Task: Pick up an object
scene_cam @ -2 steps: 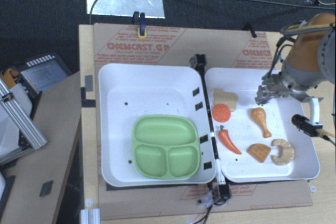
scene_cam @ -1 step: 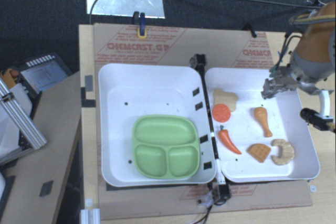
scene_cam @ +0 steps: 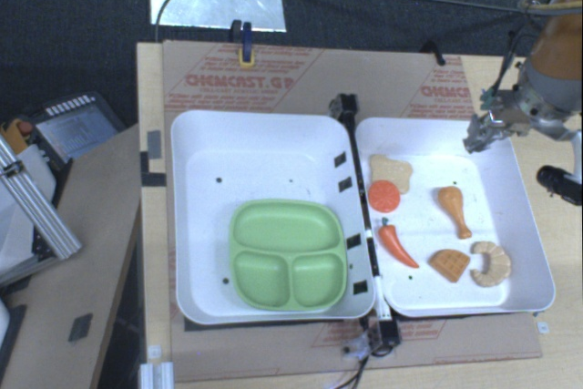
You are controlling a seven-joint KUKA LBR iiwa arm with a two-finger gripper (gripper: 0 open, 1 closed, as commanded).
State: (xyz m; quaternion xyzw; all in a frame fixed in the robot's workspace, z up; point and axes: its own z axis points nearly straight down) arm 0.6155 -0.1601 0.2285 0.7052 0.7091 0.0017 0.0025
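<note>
Targets: six toy foods lie loose on the floor of the right bin [scene_cam: 524, 196], so you have a choice of object; none is lifted yet.
Drumstick: the brown drumstick [scene_cam: 455, 209] lies nearest the end effector, well apart from its neighbours, which I judge makes it the easiest pick.
Tomato and bread: the red tomato [scene_cam: 383, 195] touches the pale bread slice [scene_cam: 391, 169] near the dividing wall; you may find fingers crowd there.
Chilli: the red chilli [scene_cam: 396, 244] lies slantwise just below the tomato, close to the divider.
Waffle and croissant: the orange waffle [scene_cam: 450, 264] and the pale croissant [scene_cam: 492, 263] sit just beside each other toward the near edge; a descent on one could nudge the other.
End effector: the end effector [scene_cam: 480, 134] hangs over the far right corner of the right bin, above the rim and off the food; it holds nothing you can see, and whether it is spread or closed I cannot tell at this angle.
Arm: the grey arm [scene_cam: 556, 68] with its orange band reaches in from the right, so you approach the right bin first.
Left bin: the left bin [scene_cam: 196, 196] carries a green divided plate [scene_cam: 288, 254], a likely drop place, though the task only asks for a pick.
Worktop: both bins rest side by side on the worktop [scene_cam: 155, 87], clipped together along the middle.
</note>
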